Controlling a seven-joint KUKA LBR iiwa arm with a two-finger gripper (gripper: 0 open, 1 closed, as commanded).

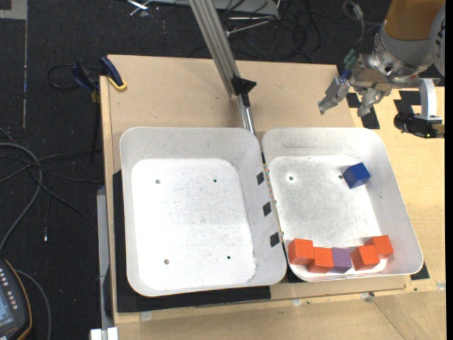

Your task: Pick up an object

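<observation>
The gripper (349, 99) hangs above the far rim of the right bin (396, 190), its two fingers spread apart with nothing between them. The blue cube (356, 175) sits alone on the bin floor nearly straight below it, toward the camera and a shade right; I judge it the easiest pick. Much farther the same way, orange cubes (311, 253) and a purple cube (342, 258) crowd the near wall.

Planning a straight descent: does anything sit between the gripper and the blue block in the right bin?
Nothing visible does. The gripper hangs above the right bin's far rim, and the blue block lies alone on bare floor.
</observation>
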